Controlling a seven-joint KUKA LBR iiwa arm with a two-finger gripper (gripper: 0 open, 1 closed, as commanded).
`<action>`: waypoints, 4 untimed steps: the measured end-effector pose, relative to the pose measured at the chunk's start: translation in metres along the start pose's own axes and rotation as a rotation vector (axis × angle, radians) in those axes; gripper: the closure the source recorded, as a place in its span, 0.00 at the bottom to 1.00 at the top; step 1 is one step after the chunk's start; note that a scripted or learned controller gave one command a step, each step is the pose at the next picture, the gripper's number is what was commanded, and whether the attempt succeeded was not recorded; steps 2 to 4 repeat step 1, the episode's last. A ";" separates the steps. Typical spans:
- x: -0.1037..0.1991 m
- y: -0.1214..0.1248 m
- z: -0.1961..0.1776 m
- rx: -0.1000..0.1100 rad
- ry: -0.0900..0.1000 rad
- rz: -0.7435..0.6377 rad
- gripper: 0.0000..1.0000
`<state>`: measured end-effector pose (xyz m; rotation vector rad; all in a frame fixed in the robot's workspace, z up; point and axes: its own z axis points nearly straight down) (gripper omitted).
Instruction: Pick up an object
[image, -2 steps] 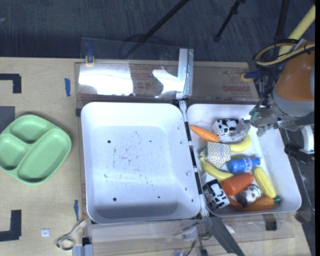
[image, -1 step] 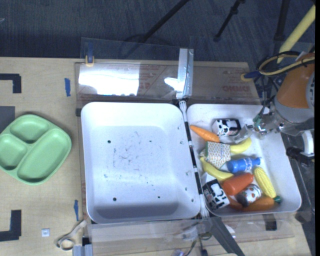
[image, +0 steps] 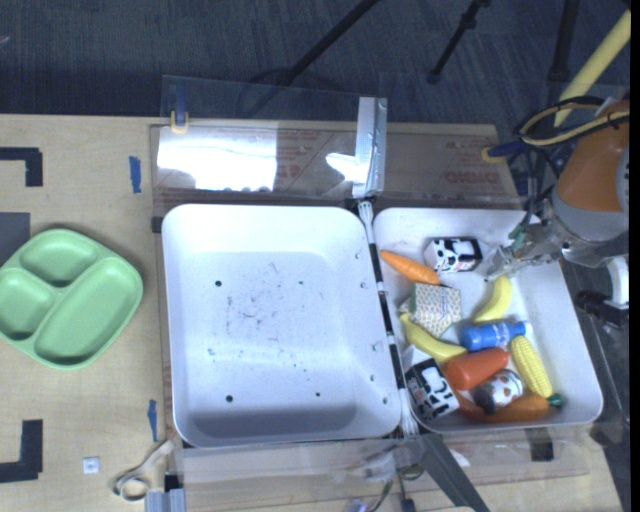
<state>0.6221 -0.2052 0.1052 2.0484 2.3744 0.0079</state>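
Note:
The right bin (image: 585, 330) holds a pile of toys. An orange carrot (image: 410, 267) and a black-and-white cow-patterned toy (image: 455, 254) lie at its back. A yellow banana (image: 496, 298), a patterned packet (image: 437, 306), a second banana (image: 430, 342) and a blue bottle (image: 493, 334) sit in the middle. A corn cob (image: 531, 366), an orange-red toy (image: 476, 367) and a black-and-white box (image: 431, 388) lie near the front. My gripper (image: 505, 261) hangs over the bin's back right part, just above the upper banana and right of the cow toy, with nothing visibly held.
The left bin (image: 270, 320) stands beside the right one. A green divided plate (image: 65, 297) rests on the bench at far left. A clear plastic panel (image: 270, 150) stands behind the bins. Cables and a yellow hose (image: 560, 115) run along the arm at upper right.

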 end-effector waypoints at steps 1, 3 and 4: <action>0.036 0.022 -0.088 0.005 0.000 -0.002 1.00; 0.036 0.022 -0.088 0.005 0.000 -0.002 1.00; 0.036 0.022 -0.088 0.005 0.000 -0.002 1.00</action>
